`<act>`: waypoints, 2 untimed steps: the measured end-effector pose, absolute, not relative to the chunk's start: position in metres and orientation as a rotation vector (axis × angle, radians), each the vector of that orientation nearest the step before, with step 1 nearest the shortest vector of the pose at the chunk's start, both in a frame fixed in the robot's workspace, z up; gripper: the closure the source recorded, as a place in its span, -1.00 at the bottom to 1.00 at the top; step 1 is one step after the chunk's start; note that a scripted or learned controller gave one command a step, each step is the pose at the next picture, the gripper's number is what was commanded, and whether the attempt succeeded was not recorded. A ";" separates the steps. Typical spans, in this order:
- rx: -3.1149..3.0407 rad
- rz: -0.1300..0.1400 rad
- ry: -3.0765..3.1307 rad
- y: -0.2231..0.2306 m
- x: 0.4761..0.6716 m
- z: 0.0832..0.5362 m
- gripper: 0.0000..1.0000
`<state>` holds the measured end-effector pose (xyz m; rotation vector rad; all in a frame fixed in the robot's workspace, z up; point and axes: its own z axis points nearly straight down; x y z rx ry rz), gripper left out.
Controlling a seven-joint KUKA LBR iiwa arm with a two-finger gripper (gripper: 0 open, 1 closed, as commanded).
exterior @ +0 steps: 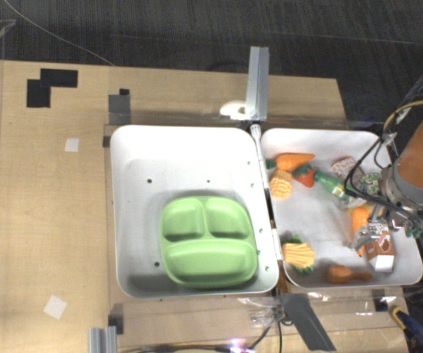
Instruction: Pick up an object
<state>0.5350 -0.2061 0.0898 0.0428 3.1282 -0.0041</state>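
We see the claw (pixel 374 235) low at the right bin's (pixel 310 197) right side, just above a brown carton (pixel 381 254) with an orange piece (pixel 360 217) just up-left; its opening we cannot tell; we judge the carton nearest, directly underneath

Table (pixel 42 234): pale wood-look surface, matt. Both bins (pixel 189 149) (pixel 321 212): white plastic, smooth, slight sheen. Green divided tray (pixel 207 241): glossy moulded plastic. Upright post (pixel 258 83) between the bins: brushed metal. Toy foods, such as the carrot (pixel 293 160): smooth plastic.
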 end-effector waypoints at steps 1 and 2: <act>0.090 -0.007 3.124 -0.200 0.530 0.090 -1.00; 0.149 -0.007 3.119 -0.186 0.492 0.091 -1.00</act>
